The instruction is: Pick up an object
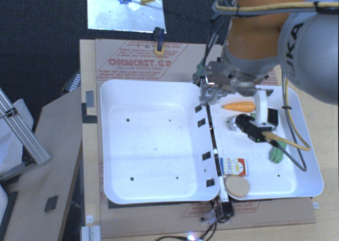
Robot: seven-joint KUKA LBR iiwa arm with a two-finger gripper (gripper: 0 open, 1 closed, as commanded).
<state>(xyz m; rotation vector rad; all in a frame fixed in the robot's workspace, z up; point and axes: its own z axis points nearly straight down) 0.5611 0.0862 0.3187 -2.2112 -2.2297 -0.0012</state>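
We are judging the orange carrot light, stiff and slippery, best taken mid-body; the gripper state we cannot tell.

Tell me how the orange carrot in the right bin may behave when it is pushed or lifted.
The orange carrot looks rounded and tapered, so a push would probably roll it in a curve. Its surface seems smooth, so it may slip from a pinch. It looks small, likely light.
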